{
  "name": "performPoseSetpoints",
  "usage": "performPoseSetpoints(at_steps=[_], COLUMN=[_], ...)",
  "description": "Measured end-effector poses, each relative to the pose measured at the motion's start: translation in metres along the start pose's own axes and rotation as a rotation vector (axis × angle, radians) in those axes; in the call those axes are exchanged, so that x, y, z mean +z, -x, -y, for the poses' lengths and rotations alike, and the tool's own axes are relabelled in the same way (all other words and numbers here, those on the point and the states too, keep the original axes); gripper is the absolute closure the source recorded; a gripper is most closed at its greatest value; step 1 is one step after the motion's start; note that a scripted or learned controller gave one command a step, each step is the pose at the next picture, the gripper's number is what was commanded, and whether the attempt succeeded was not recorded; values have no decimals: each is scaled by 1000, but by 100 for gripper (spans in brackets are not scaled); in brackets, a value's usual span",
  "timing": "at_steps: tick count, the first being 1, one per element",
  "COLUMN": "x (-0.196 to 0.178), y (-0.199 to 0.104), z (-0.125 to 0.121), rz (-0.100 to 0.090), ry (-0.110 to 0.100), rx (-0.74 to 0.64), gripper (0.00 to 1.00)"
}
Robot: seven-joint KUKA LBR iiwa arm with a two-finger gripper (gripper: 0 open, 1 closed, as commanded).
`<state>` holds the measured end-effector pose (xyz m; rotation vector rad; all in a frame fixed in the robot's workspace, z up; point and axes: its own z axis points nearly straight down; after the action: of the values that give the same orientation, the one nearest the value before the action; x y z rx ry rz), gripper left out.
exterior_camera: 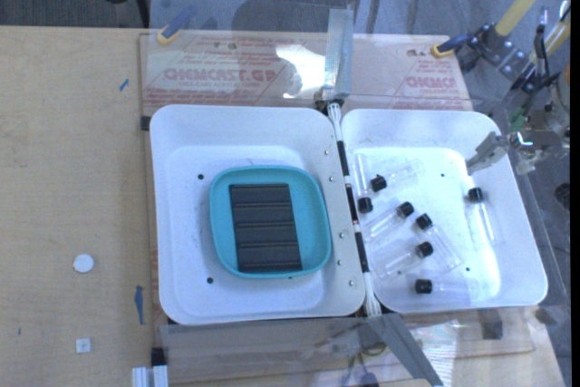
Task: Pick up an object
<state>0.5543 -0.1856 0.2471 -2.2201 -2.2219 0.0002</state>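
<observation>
Left bin [177, 140]: a shallow white bin is seen on the left of the bench; a teal tray [270, 220] with a dark ribbed insert [264, 227] is set near its middle.

Right bin [507, 285]: a second white bin is placed just beside the first, touching along the middle edge.

Vials [412, 236]: several clear vials with black caps are scattered in the right bin, lying on their sides; one vial [478, 206] is found apart near the right wall.

Gripper [489, 151]: the gripper is seen over the far right rim of the right bin, reaching in from the right. Nothing is seen held by it.

Fingers: whether they are apart or together cannot be told.

Bench [63, 159]: a tan surface is seen to the left, with a small white disc [83, 264] lying on it.
</observation>
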Motion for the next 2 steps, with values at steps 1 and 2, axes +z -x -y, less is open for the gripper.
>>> performPoseSetpoints(at_steps=[1, 2], x=[159, 148], y=[-33, -32], z=[16, 15], rz=[2, 2], ry=[9, 15], rx=[-37, -33], gripper=[0, 100])
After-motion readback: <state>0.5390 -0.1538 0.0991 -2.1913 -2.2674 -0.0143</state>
